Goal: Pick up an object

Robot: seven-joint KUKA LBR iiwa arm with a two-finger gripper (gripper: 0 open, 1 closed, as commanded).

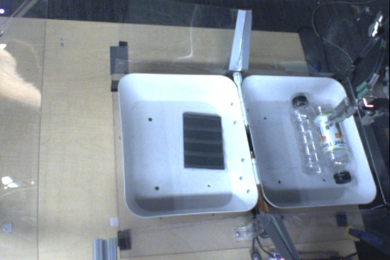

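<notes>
Two clear plastic bottles lie side by side in the right bin (268, 131). One bottle (306, 137) has its black cap toward the far wall. The other bottle (334, 143) carries a white label and has its black cap toward the near wall. My gripper (334, 115) comes in low from the right edge and sits at the far end of the labelled bottle, seemingly touching it. A dark ribbed rectangular pad (203, 140) lies flat in the middle of the left bin (140, 131).
A metal bar (240, 42) stands behind the seam between the bins. Cables and arm hardware (372, 70) crowd the right side. Clear plastic sheeting covers the bench to the left (36, 100).
</notes>
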